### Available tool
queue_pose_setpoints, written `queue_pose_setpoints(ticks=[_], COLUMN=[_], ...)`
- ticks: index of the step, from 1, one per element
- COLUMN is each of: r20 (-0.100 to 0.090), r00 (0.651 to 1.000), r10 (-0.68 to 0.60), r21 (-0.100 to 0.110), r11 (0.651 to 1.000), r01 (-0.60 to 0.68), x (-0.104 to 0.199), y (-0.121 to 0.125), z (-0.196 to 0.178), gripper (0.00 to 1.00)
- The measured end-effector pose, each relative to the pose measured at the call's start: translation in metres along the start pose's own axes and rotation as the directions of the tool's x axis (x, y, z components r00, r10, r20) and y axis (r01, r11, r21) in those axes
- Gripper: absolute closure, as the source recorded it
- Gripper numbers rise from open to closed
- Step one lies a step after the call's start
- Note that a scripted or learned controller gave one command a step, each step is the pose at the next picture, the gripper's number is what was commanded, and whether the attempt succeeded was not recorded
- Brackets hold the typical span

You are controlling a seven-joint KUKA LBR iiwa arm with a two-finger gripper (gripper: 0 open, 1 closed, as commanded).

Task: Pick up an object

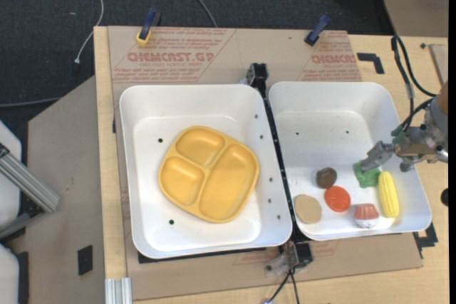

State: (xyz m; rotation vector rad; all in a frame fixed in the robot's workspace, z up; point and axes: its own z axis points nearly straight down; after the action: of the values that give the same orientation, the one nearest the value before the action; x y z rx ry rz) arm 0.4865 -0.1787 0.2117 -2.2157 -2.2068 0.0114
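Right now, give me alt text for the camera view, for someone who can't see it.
The gripper reaches in from the right over a green item in the right bin, beside a corn cob, orange ball, brown ball, tan disc and small red-topped piece. The left bin holds a yellow divided plate.

1. The desk is a cardboard-covered board.
2. Two shallow white bins sit on it side by side: left bin at 9 o'clock, right bin at 3 o'clock.
3. Blue clamps grip the 12 o'clock edge.
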Motion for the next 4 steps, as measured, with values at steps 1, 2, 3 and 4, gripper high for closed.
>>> queue_pose_setpoints(ticks=[1, 2, 3, 4], r20=[0.003, 0.001, 0.001, 0.002], r00=[1.0, 1.0, 1.0, 1.0], r10=[-0.005, -0.004, -0.004, -0.003], r21=[-0.013, -0.01, -0.009, -0.014], r11=[1.0, 1.0, 1.0, 1.0], r01=[0.005, 0.004, 0.004, 0.003], x=[0.001, 0.002, 0.007, 0.006], y=[0.003, 0.004, -0.001, 0.0], z=[-0.006, 0.056, 0.117, 0.125], gripper=[0.0, 0.0, 0.0, 0.0])
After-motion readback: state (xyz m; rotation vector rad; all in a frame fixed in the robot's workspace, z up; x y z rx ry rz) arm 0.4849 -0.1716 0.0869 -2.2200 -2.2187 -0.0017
